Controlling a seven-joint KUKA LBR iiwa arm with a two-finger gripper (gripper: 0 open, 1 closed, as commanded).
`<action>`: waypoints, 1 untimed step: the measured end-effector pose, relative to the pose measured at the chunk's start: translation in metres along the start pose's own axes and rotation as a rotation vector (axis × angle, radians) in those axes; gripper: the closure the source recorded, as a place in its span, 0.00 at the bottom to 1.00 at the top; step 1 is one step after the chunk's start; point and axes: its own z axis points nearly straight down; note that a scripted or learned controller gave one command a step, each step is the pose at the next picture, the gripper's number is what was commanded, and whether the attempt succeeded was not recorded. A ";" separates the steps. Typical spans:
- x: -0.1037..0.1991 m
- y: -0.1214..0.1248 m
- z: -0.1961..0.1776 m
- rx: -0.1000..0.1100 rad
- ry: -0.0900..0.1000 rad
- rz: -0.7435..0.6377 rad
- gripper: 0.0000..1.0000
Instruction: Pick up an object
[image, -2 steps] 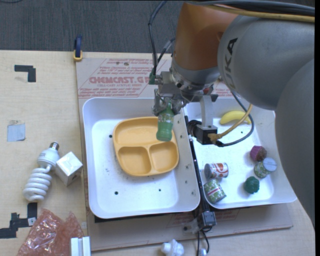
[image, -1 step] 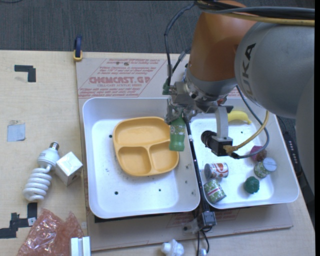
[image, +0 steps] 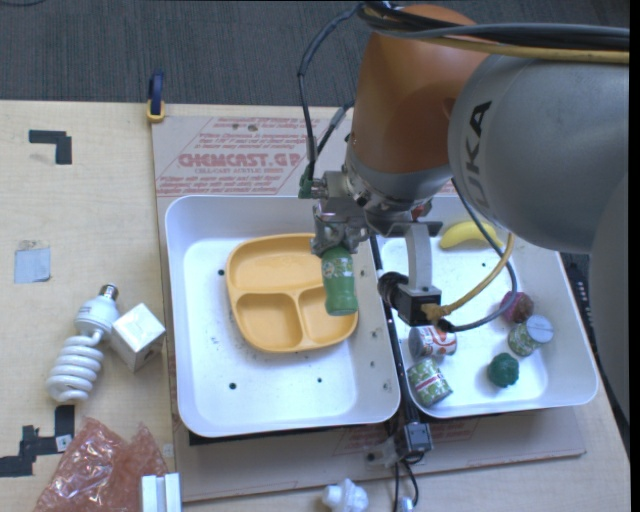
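My gripper (image: 336, 252) hangs over the left white bin (image: 190, 330), above the right edge of a yellow divided plate (image: 275, 295). A green bottle-like object (image: 340, 287) hangs upright from between its fingers, and the fingers are shut on its top. The object's lower end is over the plate's right compartment; I cannot tell whether it touches the plate. The grey and orange arm covers the space behind the gripper.
The right bin (image: 570, 385) holds a banana (image: 466, 235), two small cans (image: 434, 342), a green ball (image: 503, 371) and other small items (image: 519, 306). A light bulb (image: 80, 350), a white cube (image: 139, 332) and crumpled plastic (image: 100, 465) lie outside, at the left.
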 end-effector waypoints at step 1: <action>-0.033 -0.024 -0.003 0.002 -0.001 0.003 1.00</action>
